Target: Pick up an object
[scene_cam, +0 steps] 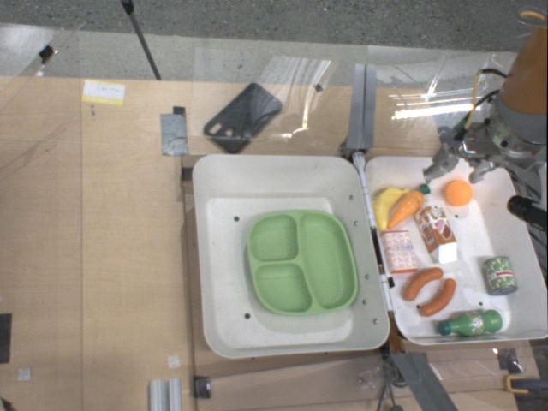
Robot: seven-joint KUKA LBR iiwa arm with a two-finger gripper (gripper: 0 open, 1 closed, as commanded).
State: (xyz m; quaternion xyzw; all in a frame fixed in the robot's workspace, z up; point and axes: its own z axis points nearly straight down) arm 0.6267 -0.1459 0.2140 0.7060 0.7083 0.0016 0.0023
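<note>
My claw (459, 163) hangs over the far end of the right bin (514, 336), its two fingers spread open with nothing between them. One finger (438, 166) points down toward the carrot (406, 208); the other finger (482, 168) sits just beyond the orange ball (459, 193), which lies almost directly under the gap.

I judge this to be the approach step: nothing is lifted yet, and every object lies on the bin floor. The orange ball looks like the nearest candidate. Close by it are the carrot and the banana (388, 204), touching each other, and a small juice carton (435, 231) just on the near side of the ball. Farther toward me lie a red-and-white packet (399, 251), two sausages (431, 289), a green can (500, 275) and a green bottle (471, 323).

The left bin (214, 315) holds a green divided plate (301, 262).

Next I would need to centre the open fingers over the ball, drop straight down so they straddle it, then close. A round ball may roll off, and the carton stands near enough to catch a finger.
</note>
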